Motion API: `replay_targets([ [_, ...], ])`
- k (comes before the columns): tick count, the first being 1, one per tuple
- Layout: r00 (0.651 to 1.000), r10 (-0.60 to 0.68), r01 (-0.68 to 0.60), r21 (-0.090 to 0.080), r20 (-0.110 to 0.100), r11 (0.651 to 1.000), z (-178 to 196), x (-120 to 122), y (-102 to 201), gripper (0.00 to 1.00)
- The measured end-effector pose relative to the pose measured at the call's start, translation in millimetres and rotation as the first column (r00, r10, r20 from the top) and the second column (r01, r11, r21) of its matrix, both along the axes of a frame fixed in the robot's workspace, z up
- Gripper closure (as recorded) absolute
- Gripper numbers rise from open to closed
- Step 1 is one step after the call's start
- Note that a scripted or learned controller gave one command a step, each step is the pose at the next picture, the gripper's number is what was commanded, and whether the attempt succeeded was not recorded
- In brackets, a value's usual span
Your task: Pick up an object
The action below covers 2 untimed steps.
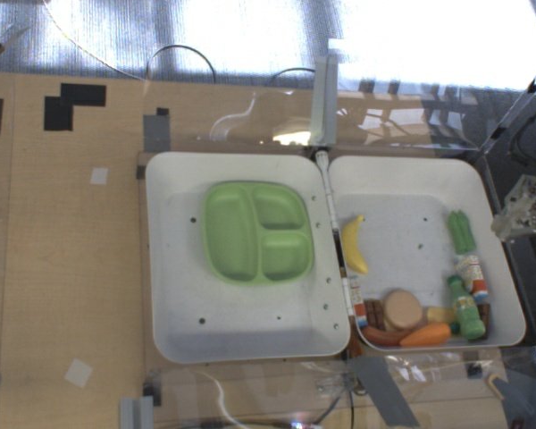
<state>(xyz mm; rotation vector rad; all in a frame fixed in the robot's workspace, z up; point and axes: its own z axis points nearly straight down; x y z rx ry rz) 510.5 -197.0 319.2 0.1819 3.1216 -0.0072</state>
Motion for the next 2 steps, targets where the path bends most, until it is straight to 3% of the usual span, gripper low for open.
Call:
replay_targets([
  [1, 0.995, -0.095, 0.095, 0.007, -0.012, 0.995, -99, -22, 35, 1.00],
  [2, 0.979, -0.205, 0.206, 0.007, -0.008, 0.979, -134, -2, 72, 1.00],
])
